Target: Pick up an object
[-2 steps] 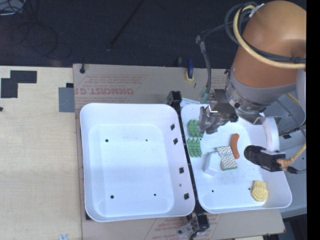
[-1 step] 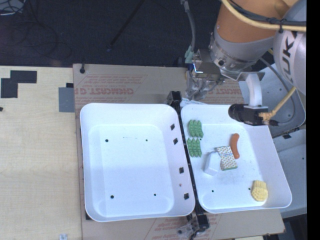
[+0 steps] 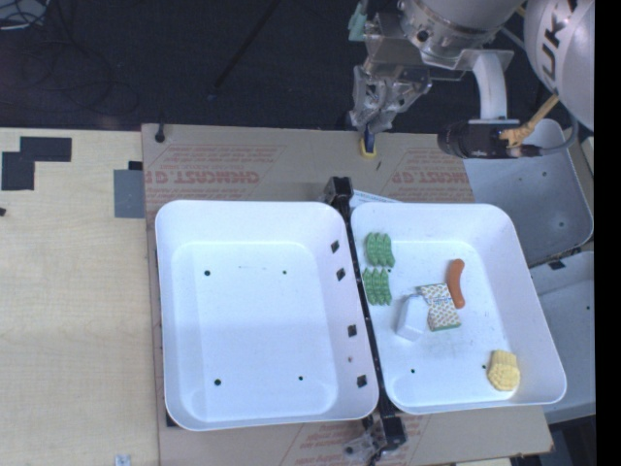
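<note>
The arm comes in from the top right and hangs high over the back of the desk, behind the 2 bins. Its pincer points down over the brown board that lies under the bins. A small yellow and dark bit shows at its tip, but I cannot tell what that bit is, or how far the pincer is spread. It is well apart from all the things in the bins.

The left bin is white and shallow. It touches the right bin along the middle, where black clips sit.

All the things lie in the right bin. 2 green bumpy pieces lie one behind the other, near the bin's left wall. An orange sausage lies near the middle, tilted a little. Just beside it is a small packet with a dotted pattern, and a white block touches that packet on its left. A yellow bumpy piece sits by itself in the front right corner, well apart from the others.
</note>
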Robot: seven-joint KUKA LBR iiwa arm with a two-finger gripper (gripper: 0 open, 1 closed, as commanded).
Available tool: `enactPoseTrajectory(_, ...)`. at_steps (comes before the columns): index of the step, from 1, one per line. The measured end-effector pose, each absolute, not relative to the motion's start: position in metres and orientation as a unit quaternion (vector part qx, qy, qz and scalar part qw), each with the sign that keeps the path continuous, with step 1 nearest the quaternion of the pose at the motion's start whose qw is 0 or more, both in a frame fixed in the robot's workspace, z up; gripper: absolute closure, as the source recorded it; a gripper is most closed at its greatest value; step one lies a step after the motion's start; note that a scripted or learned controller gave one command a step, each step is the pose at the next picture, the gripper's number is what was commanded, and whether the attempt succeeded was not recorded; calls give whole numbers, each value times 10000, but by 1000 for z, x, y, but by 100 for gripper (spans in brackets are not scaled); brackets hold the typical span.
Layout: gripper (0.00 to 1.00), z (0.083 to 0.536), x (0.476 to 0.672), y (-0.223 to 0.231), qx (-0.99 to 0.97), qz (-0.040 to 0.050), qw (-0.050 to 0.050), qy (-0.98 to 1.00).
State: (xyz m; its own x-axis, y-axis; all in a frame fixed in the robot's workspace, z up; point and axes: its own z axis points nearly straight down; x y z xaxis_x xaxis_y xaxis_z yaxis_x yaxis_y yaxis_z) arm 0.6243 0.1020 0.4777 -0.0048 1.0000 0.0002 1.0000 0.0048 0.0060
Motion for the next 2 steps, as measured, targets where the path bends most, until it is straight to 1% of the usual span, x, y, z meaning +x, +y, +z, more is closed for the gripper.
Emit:
enactPoseTrajectory(1, 100, 324, 642, 97, 7074, -76, -51, 7068)
enactPoseTrajectory(2, 100, 392, 634, 150, 7053, 19, 2, 7089)
